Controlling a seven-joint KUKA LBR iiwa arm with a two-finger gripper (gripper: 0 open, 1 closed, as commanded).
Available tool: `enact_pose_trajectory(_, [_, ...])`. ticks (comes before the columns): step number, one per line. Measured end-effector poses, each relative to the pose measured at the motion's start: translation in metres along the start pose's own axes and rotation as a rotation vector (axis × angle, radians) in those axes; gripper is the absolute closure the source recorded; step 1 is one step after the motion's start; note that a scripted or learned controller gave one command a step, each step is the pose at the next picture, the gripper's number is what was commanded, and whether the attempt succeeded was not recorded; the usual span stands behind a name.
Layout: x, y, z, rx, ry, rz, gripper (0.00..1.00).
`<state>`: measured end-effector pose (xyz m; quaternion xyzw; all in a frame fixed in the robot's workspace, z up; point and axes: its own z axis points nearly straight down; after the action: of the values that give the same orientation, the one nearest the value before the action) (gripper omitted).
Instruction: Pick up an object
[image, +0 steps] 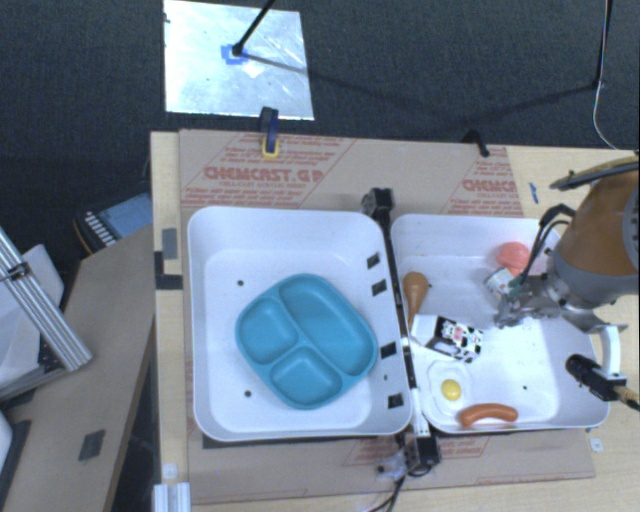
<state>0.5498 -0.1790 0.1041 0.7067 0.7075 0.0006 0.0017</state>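
- Tool (507, 303) low in right bin (560, 405), near its far right corner; grip state unclear.
- Pink ball (513, 254) just beyond tool.
- Sausage (487, 413), egg (450, 383) at near edge.
- Blue tray (305, 340) in left bin (215, 300).

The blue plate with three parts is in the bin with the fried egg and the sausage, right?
Not quite. The camera view shows the blue plate alone in the left bin. The fried egg and sausage lie in the right bin.

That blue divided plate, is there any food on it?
Empty. The blue plate shows bare compartments; the toy egg and sausage lie in the other bin.
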Motion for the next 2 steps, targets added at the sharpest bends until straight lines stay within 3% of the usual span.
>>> enact_pose_trajectory(2, [-0.002, 0.004, -0.119, -0.005, -0.001, -0.004, 1.0])
